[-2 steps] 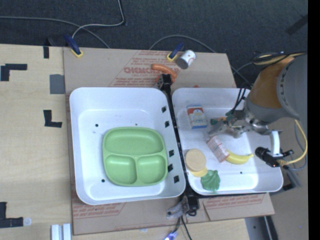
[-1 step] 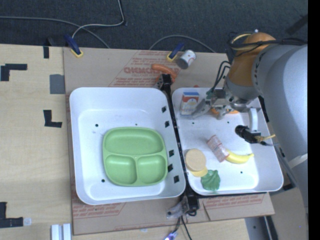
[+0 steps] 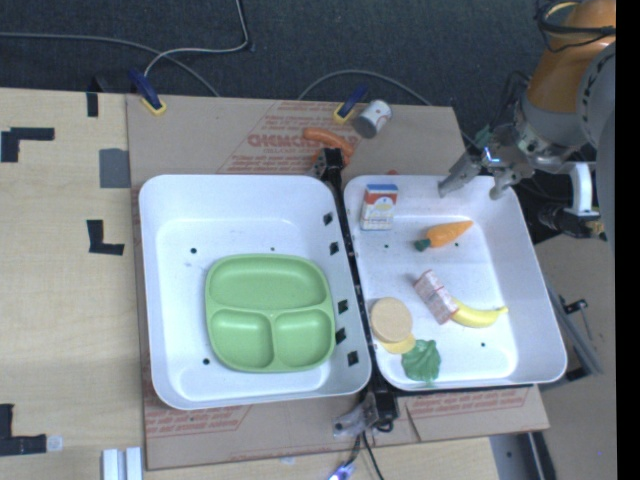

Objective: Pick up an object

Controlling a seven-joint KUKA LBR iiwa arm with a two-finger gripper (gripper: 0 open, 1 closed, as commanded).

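My gripper hangs over the far rim of the right bin, its two fingers spread apart with nothing between them. In that bin lie a small carton at the far left, an orange carrot just below and left of the gripper, a wrapped snack bar, a banana, a round tan cookie and a green leafy piece.
The left bin holds a green divided plate. Clamps and a cable sit on the cardboard behind the bins. The arm's grey body and orange band stand at the upper right.
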